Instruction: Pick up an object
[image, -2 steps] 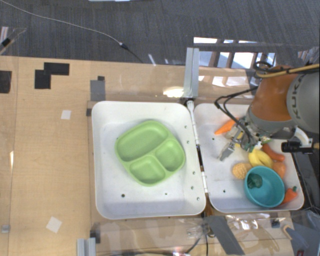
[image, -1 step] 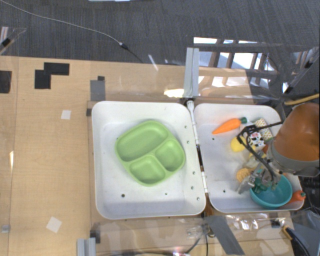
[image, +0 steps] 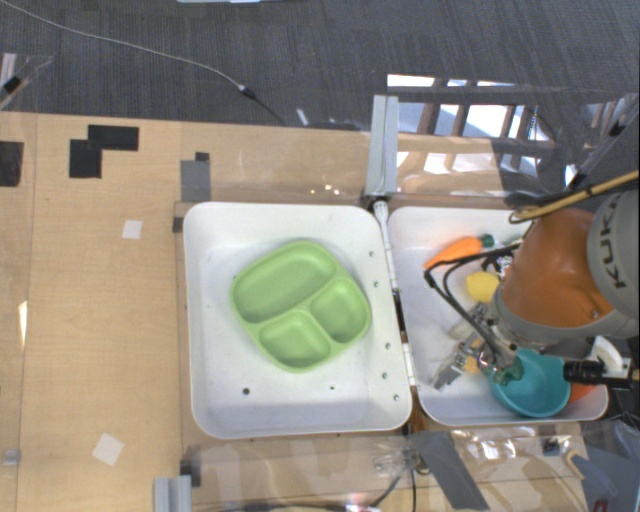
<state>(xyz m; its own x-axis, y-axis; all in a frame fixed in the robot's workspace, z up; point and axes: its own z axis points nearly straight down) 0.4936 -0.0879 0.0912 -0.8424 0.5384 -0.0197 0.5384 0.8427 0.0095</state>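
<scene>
The gripper (image: 452, 370) hangs low in the right bin (image: 430, 262), its metal fingers pointing toward the bin's near-left corner; they are small and blurred, so whether they stand open or closed cannot be told, and nothing can be seen between them. Just to its right, touching or nearly touching the wrist, sits a teal bowl (image: 535, 390), round and glossy, lying against the bin's near wall. Beyond the gripper, farther from the camera, a yellow object (image: 481, 287) shows partly from behind the arm's orange band (image: 555, 270), and past that an orange, carrot-like object (image: 462, 246) with a green tip lies near the far wall. Black cables loop between these and the gripper.

White floor lies bare around the gripper to its left and beyond it, up to the divider between the bins, which stands near on the left; the near wall is close below.

Left of the gripper, across the divider, the left bin (image: 215, 390) holds a light green divided plate (image: 301, 303) with three compartments, lying flat near its middle, bare white floor all round it. Both bins rest on the wooden desk (image: 90, 330).
</scene>
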